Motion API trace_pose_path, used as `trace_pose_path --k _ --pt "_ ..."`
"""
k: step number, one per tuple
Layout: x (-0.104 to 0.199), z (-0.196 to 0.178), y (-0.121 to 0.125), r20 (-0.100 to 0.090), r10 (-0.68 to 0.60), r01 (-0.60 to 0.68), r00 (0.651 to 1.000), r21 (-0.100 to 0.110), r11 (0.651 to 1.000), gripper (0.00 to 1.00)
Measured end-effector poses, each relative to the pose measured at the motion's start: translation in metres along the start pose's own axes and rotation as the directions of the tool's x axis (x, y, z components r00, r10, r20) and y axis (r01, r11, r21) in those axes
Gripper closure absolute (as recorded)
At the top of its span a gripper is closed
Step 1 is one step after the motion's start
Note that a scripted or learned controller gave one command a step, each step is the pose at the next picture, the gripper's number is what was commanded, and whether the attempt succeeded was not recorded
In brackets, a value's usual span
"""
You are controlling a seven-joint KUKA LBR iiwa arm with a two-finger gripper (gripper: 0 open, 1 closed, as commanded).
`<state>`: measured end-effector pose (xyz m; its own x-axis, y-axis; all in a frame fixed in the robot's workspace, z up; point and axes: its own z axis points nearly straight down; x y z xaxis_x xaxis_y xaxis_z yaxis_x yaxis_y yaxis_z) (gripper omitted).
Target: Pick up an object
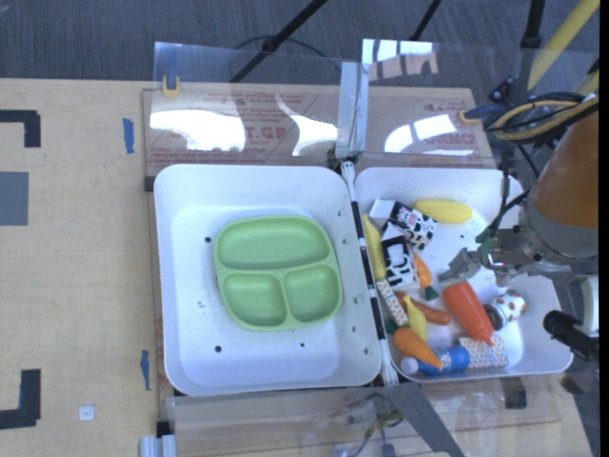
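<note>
The right bin (pixel 544 348) holds several toy foods. Among them are a yellow piece (pixel 443 211) at the back, a black-and-white piece (pixel 410 225), a big orange carrot (pixel 468 312), a smaller orange one (pixel 418 347) and a blue-capped piece (pixel 456 358) at the front. My gripper (pixel 468 263) hangs low over the middle of this bin, just above and behind the big carrot. The arm's wrist and orange band cover the bin's right side. I see nothing clearly held in the gripper.
A green three-part plate (pixel 278 272) lies in the left bin (pixel 186 350). A raised divider (pixel 358 246) separates the two bins. Clear panels stand behind them, and cables hang at the upper right.
</note>
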<state>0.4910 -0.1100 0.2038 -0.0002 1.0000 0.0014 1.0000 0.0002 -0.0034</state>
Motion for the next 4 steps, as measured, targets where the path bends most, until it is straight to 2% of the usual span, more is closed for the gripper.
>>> trace_pose_path --k 1,2,3,4 --pt "-0.006 0.117 0.038 0.003 0.044 -0.044 0.999 -0.011 0.999 0.00" --pt "0.046 0.020 0.026 0.001 0.211 -0.211 0.977 -0.003 0.977 0.00" --pt "0.045 0.010 0.027 0.002 0.214 -0.214 0.977 -0.006 0.977 1.00" --pt "0.101 -0.079 0.028 0.002 0.177 -0.177 0.984 -0.004 0.984 1.00"
